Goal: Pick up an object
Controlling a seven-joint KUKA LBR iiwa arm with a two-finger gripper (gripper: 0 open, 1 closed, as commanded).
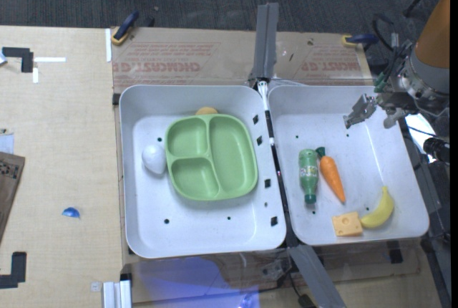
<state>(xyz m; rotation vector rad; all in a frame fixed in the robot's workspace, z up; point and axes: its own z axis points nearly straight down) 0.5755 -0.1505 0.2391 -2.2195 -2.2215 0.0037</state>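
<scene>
Tool (373, 110) hangs over the right bin (401, 228), up at its 1 o'clock corner, close to the far and right rims. Fingers spread apart, nothing between them.

Right bin contents sit low and central. Bottle (308, 175): green, long axis near 12–6, cap toward 6. Carrot (331, 177) just beside it on the right, leafy end at 11, tip toward 5; top nearly touches the bottle. Cheese (347, 224) at 6 o'clock near the front rim. Banana (379, 209) just right of the cheese, curving up toward 1, close to the right rim. The upper half of this bin's floor is bare under the tool.

Left bin (143, 228): green tray (212, 156) takes the middle, white ball (154, 157) touching its 9 o'clock edge, a yellow thing (207, 112) peeking at 12. Bare floor along the front.
</scene>
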